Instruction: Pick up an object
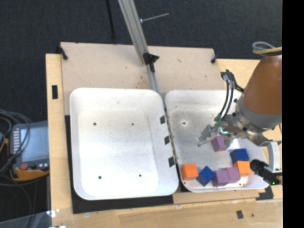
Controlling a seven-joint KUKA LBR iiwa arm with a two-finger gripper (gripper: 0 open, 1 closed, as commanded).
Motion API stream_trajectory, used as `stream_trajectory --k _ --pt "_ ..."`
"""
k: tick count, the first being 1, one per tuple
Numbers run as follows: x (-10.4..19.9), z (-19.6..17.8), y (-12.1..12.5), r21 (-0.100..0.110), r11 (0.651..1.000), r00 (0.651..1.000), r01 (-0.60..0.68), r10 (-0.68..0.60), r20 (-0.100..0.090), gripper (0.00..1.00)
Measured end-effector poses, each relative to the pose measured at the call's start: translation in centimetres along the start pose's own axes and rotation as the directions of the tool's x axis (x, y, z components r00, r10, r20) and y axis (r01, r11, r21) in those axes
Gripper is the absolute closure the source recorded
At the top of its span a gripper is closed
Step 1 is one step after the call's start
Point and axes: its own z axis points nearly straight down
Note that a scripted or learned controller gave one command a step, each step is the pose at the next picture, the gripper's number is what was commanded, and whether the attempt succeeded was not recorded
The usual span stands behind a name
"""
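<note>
Your likeliest target is the purple block point(219, 143), lying a little tilted on the floor of the right bin point(190, 108), apart from the other pieces and therefore the easiest one to reach without bumping a neighbour. The pincer point(212, 136) sits right at that block's upper left edge, low over the bin floor, but you cannot tell from this slanted view whether it is spread or pressed together, nor whether the block is actually between its tips; treat the block as resting in the bin, not held. The rest of the pieces crowd the bin's near edge: a blue block point(239, 155), an orange block point(243, 167), two purple blocks side by side point(227, 176), a second blue block point(206, 175) and another orange block point(189, 171). That packing probably makes them harder picks. The left bin point(118, 141) lies alongside on the tabletop point(137, 61), with the arm point(264, 91) leaning in from the right.
</note>
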Motion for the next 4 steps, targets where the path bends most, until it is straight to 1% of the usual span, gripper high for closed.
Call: stream_trajectory --k 1,2,3,4 --pt "0.0 -0.2 0.1 -0.005 1.0 1.0 -0.004 0.004 0.001 0.0" --pt "-0.4 4.8 1.0 0.002 1.0 1.0 -0.003 0.003 0.001 0.0" --pt "-0.9 9.6 0.1 0.002 1.0 1.0 -0.003 0.003 0.001 0.0" --pt "-1.3 15.6 0.2 -0.003 1.0 1.0 -0.003 0.003 0.001 0.0"
